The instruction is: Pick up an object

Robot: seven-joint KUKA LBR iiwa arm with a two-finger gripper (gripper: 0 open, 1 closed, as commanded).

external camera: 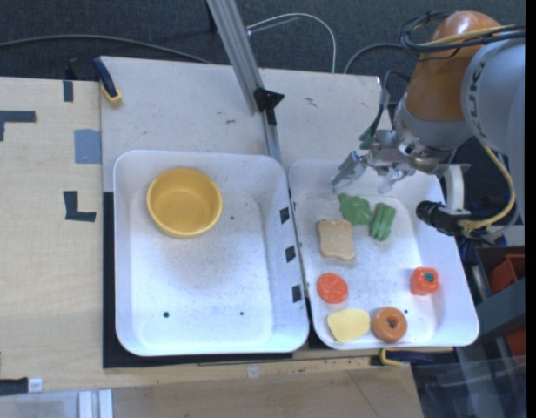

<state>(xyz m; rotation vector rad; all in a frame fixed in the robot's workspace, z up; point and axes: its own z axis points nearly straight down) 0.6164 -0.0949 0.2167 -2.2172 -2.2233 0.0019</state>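
My gripper (370, 176) hangs over the far end of the right bin (451, 316), open, with nothing between its fingers. Just below it lie a green leafy piece (355, 207) and a green pickle-like piece (383, 221). A slice of bread (336, 239) lies to the left of them. Nearer the front are a red tomato slice (332, 288), a pale yellow piece (348, 325), a brown doughnut (390, 324) and a small red-orange pepper (425, 280).
The left bin (198, 312) holds a yellow bowl (184, 201) at its far left. A slanted metal rod (242, 50) reaches down to the gap between the bins. Cables (464, 220) hang beside the right bin's far right corner.
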